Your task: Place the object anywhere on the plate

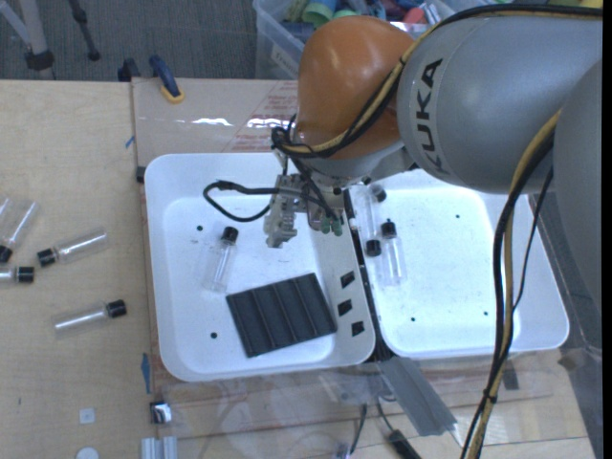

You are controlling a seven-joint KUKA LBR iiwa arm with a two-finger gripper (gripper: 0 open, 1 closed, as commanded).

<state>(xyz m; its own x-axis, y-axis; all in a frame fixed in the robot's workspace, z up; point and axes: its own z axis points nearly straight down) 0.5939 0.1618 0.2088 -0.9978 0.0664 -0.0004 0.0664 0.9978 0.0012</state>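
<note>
gripper [279, 226] fingers blurred, indistinct

The grey KUKA arm [497, 94] reaches in from the right, its large links filling the upper right. The orange band [349, 75] sits directly above the wrist, which points steeply downward. Below it hangs the gripper [280, 228], small and metallic, tips aimed down. A black cable [234, 194] loops out to the gripper's left; yellow-and-black cabling [507, 247] trails along the arm behind it.

Dark ribbed plate [281, 315], white bins [182, 347]
</note>
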